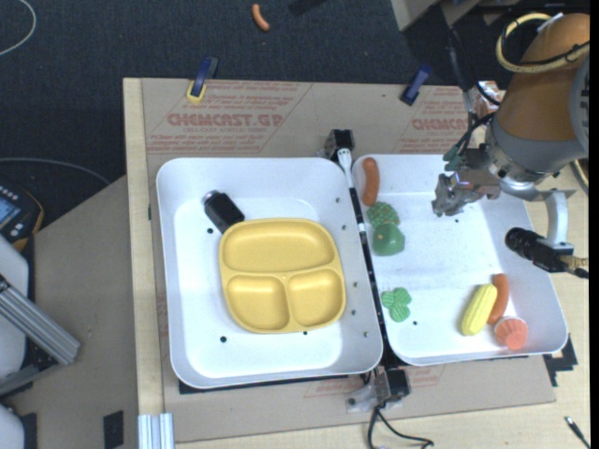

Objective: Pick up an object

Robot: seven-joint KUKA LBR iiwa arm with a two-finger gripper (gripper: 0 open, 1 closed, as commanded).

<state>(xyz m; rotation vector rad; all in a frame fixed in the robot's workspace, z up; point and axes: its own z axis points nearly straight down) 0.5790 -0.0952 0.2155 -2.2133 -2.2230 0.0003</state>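
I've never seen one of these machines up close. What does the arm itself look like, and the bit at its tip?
The arm is a thick, rounded grey tube with a broad orange band above its wrist. A yellowish cable loops beside the band. At its tip sits the end effector, a small, dark grey metal assembly, much narrower than the arm, with thin wires running to it.

Arm (543, 73) cut off at right edge, hand (454, 199) fingers too small to tell

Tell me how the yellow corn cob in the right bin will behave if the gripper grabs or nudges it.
The corn cob looks like rounded, glossy plastic, so it is probably stiff, light and slippery. Its long cylindrical shape suggests a nudge might roll it against the carrot beside it.
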